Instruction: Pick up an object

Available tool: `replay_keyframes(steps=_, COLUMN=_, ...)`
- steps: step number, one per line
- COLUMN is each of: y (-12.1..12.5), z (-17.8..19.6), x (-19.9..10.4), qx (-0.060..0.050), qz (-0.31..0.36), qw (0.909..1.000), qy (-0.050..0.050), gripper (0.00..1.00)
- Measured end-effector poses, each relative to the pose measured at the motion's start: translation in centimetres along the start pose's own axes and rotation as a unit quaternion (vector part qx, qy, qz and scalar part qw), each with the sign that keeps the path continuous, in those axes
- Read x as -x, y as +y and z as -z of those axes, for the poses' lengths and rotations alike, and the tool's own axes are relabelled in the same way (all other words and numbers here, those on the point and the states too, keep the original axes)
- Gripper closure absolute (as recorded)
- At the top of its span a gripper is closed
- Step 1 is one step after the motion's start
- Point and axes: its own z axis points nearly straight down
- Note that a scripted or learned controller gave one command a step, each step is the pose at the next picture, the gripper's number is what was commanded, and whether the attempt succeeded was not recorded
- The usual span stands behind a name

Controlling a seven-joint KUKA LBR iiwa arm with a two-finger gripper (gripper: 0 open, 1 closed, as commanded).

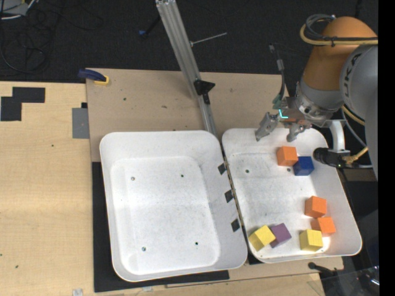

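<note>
Hovering spread-fingered, gripper [278,130] above right bin [259,184], pinching nothing; orange cube [286,156] just below, touching blue cube [303,166]. Pale wooden bench [43,177], dark floor [74,29], slanted metal rail [182,54] behind.

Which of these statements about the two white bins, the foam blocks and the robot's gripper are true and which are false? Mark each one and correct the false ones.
1. All the coloured foam blocks lie in the right white bin. True.
2. The two-finger gripper holds the orange foam cube. False: its open fingers hang above the bin's far edge with nothing between them.
3. The small blue foam cube touches that orange cube. True.
4. The purple foam block lies in the left white bin. False: it lies in the right bin beside a yellow foam block.
5. There are three blue cubes. False: one.
</note>
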Motion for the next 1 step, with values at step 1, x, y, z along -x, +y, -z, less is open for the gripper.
replay_keyframes(steps=1, y=0.11, z=0.3, x=-0.04, qx=0.002, qz=0.001, qw=1.0, qy=-0.001, gripper=0.0)
